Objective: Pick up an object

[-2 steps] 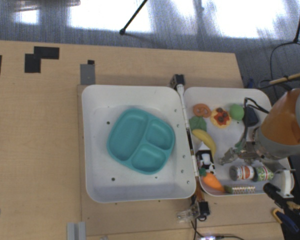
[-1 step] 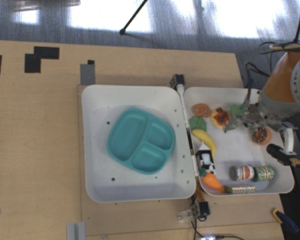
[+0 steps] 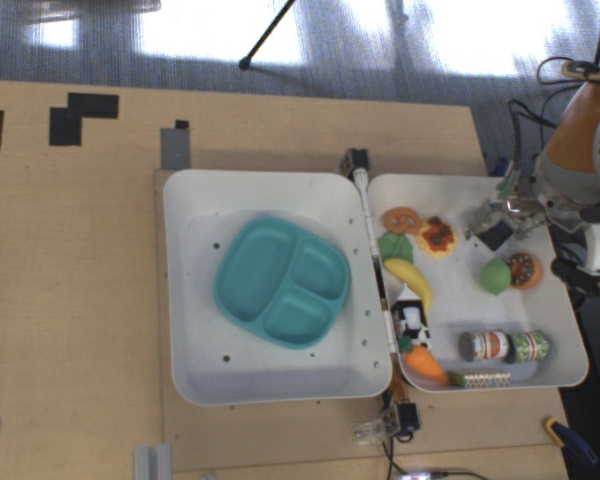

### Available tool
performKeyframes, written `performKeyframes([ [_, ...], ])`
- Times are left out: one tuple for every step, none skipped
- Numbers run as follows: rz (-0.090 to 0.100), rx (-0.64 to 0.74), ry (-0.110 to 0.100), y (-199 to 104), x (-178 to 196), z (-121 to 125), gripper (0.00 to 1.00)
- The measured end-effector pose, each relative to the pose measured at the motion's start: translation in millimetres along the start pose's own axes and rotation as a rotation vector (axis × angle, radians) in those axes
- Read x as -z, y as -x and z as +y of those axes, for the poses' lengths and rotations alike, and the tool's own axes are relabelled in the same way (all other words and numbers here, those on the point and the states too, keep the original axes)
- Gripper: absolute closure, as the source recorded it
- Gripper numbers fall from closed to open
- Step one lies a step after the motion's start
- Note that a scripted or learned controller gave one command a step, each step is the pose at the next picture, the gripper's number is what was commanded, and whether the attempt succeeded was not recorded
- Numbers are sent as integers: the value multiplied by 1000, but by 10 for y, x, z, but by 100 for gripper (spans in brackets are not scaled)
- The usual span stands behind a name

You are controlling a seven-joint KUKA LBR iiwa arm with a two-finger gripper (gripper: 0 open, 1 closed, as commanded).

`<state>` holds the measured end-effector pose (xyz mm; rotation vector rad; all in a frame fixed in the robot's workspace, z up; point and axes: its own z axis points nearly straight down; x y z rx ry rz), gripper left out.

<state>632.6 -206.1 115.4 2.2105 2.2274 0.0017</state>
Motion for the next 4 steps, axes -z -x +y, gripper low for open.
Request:
performKeyframes([
  [8,2,-4,-41,-300,340,0],
  [1,10,5,-31,-178,360,100],
  [1,1,2,-387,221,381,100],
  [3,0,2,-1266,705,386,100],
])
